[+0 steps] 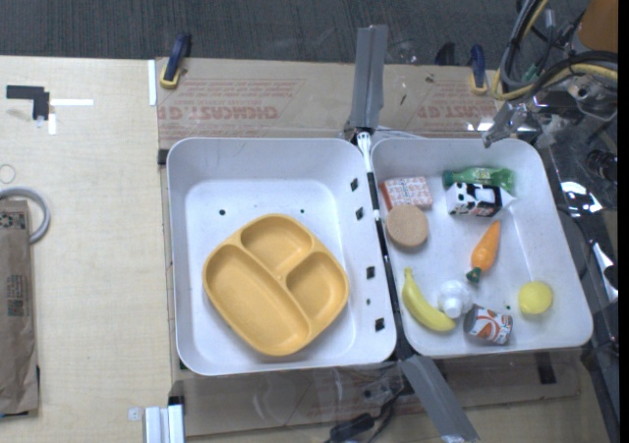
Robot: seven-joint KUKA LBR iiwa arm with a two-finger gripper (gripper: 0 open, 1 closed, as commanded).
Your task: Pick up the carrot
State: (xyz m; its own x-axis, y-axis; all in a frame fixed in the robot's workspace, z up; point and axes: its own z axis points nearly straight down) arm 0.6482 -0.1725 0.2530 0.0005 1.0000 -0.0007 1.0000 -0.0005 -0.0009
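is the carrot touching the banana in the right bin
Apart. The camera view shows bare white bin floor between the carrot, lying tilted with its green end down, and the banana lower left of it.

Arm [600,28] cut off by the top and right edges, its claw lost among cables and shiny metal, brown bag [17,304] on the worktop cut by the left edge, print on the can [488,325] and green packet [479,178] too small to read
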